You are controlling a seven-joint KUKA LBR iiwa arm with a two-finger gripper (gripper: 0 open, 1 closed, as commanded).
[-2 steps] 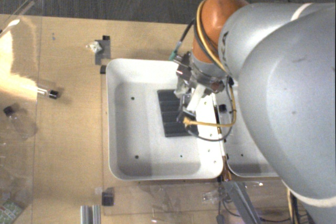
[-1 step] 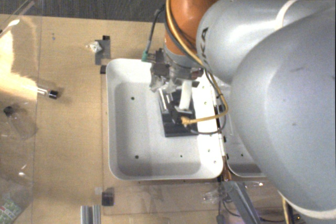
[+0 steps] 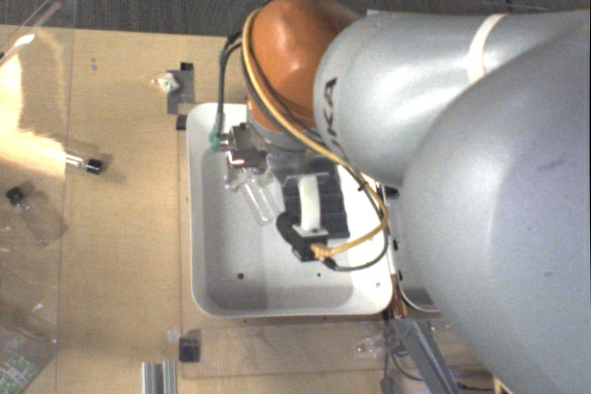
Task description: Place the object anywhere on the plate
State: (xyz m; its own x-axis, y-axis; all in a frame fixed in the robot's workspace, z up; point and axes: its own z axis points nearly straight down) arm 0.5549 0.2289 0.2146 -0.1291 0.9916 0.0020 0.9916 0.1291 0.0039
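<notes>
Smooth grey arm (image 3: 443, 134) with its glossy orange dome hangs over the shallow white plastic bin (image 3: 212, 281) on the wooden desk (image 3: 111, 226); can't tell what the gripper (image 3: 263, 198) is doing.

The arm (image 3: 434, 125) overhangs the right and far part of the white bin (image 3: 208, 291). Bare floor lies open along the bin's left and near sides.

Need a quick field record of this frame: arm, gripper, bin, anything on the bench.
arm: grey KUKA arm with orange band, reaching in from the right over the bin
gripper: gripper low inside the bin, near its upper left; finger state unclear
bin: shallow white bin, right part hidden by the arm
plate: hidden or not discernible
bench: light wooden bench top left of the bin, small black-capped item on it
</notes>
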